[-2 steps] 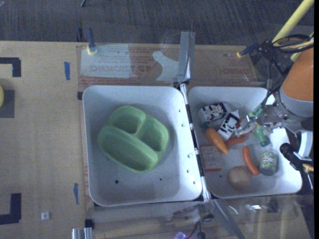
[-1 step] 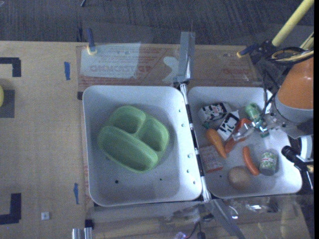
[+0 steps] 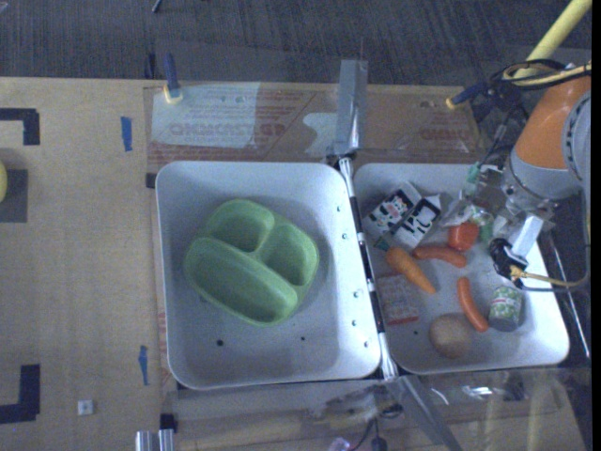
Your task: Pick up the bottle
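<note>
The bottle (image 3: 506, 306) is small, with a green-and-white label and a dark cap, and lies near the right wall of the right bin (image 3: 549, 346). My gripper (image 3: 476, 210) hangs over the upper right part of that bin, above a red round item (image 3: 462, 237). It is up and to the left of the bottle, apart from it. The wrist and its cabling hide what lies directly beneath.
The right bin also holds a black-and-white carton (image 3: 405, 216), a carrot (image 3: 410, 269), two orange sausages (image 3: 439, 254) (image 3: 472, 304), a potato (image 3: 451, 334) and a flat packet (image 3: 398, 298). In the left bin (image 3: 188, 346) lies a green divided tray (image 3: 251, 261).
</note>
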Robot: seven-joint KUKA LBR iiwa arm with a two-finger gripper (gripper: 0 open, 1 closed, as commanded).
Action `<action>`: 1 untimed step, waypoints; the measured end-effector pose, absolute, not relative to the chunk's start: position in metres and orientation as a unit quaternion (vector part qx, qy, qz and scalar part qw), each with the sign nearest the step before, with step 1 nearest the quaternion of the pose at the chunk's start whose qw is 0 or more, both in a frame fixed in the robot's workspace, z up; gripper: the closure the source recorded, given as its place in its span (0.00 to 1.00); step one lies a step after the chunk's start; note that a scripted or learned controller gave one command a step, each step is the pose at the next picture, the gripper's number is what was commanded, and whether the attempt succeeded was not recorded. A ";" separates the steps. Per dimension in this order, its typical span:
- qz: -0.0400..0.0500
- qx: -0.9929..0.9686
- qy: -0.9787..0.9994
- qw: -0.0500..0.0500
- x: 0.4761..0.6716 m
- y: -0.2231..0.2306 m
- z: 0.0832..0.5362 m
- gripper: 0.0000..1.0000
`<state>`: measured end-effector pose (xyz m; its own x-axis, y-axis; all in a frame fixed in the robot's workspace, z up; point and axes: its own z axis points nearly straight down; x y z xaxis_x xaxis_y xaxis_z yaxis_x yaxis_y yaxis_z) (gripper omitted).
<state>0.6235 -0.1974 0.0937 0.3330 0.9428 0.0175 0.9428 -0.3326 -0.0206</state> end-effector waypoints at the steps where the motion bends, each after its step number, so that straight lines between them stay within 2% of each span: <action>1: 0.000 -0.674 -0.739 0.000 0.627 -0.177 0.086 0.00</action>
<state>0.6267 -0.1771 0.0861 -0.0910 0.9958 0.0000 0.9958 0.0910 0.0007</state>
